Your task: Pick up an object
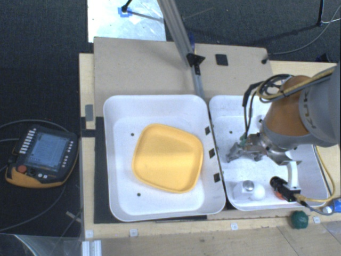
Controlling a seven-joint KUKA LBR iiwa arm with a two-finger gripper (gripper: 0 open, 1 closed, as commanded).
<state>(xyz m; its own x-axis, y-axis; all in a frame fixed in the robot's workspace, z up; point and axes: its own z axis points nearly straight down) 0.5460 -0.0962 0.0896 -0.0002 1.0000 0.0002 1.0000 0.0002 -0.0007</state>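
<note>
1. Two shallow white bins sit side by side on my bench. Far to the left, on the dark floor, a teach pendant [40, 156] lies with its cable.
2. The left bin [114, 196] holds a yellow plate [168, 158], square with rounded corners. It lies flat and slightly turned near the middle of the bin floor.
3. A brown cardboard sheet [144, 68] lies behind both bins. A grey metal pole [176, 20] slants down across it toward the wall between them.
4. The right bin [224, 108] is where the arm [298, 116] reaches in, and its bulk covers much of the bin's right half. The gripper [235, 153] is low over the bin floor, pointing left toward the dividing wall. From this feed I cannot tell how its jaws stand.
5. Near that bin's front wall lie a small silver round thing [248, 185] and a white ball [258, 192], just beside each other. Both are apart from the gripper, nearer the front edge than it is.
6. A green thing [299, 220] lies on the bench, outside the right bin's front right corner.
</note>
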